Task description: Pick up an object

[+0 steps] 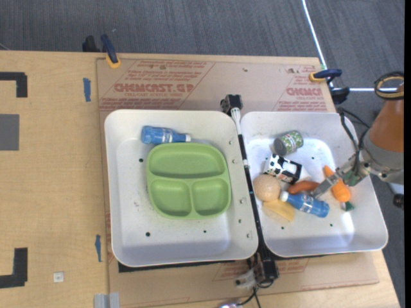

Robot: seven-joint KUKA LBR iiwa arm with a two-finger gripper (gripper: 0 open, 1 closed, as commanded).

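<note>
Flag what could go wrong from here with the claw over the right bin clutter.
1. The claw sits by the orange carrot near the right bin wall; closing here may pinch only its tip, or snag the rim.
2. The blue bottle, red-brown piece and peach ball lie packed together, so a grasp may take two items or shove the pile.

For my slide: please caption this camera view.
Gripper low in right white bin among small objects; green divided plate in left bin.
</note>
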